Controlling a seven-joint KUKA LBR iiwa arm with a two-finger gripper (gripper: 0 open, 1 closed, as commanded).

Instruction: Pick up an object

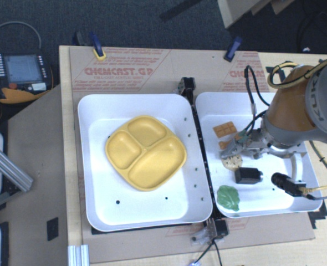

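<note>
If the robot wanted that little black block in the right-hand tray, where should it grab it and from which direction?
I'd come straight down from above. The black block lies flat on the right bin's floor with bare white around it, its long side running left to right. Closing the jaws across its short width, near the middle, looks the safest hold. The cracker-like piece just up-left of it is the nearest thing to avoid.
</note>
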